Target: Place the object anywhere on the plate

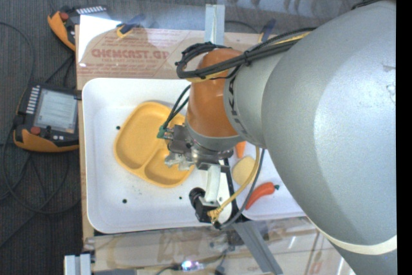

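Note:
A yellow divided plate lies in the left white bin. My gripper hangs over the plate's right rim, under the orange wrist band, and the arm's body hides much of it. I cannot make out any object in it. Just right of the wrist lie a pale round object, an orange carrot-like piece with a green tip and a small orange bit.
The big grey arm covers the right bin and most of the right side. A clear sheet with red lettering lies behind the bins. A teach pendant sits on the floor at the left.

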Controlling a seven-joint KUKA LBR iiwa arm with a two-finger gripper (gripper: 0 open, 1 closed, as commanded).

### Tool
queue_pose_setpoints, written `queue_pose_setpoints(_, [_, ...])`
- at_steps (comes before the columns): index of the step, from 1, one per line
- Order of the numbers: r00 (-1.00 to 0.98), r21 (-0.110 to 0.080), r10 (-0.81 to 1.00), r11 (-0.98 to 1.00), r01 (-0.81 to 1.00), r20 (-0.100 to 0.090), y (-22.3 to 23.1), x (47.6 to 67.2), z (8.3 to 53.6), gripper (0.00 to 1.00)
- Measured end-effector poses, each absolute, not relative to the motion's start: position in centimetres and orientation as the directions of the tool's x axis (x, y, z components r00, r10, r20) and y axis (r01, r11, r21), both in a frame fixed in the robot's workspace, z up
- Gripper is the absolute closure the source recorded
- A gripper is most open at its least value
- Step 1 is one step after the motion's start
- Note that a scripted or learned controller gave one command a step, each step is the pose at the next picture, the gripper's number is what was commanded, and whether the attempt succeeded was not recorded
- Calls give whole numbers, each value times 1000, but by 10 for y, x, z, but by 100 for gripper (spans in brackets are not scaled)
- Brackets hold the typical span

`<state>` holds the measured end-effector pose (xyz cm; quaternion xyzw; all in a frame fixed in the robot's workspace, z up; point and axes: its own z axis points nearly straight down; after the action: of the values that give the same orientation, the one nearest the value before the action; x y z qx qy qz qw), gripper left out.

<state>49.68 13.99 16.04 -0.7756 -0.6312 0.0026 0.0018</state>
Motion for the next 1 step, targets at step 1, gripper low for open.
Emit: queue_pose_setpoints(1, [116, -4, 993, -116, 993, -2, 163, 537, 205, 100])
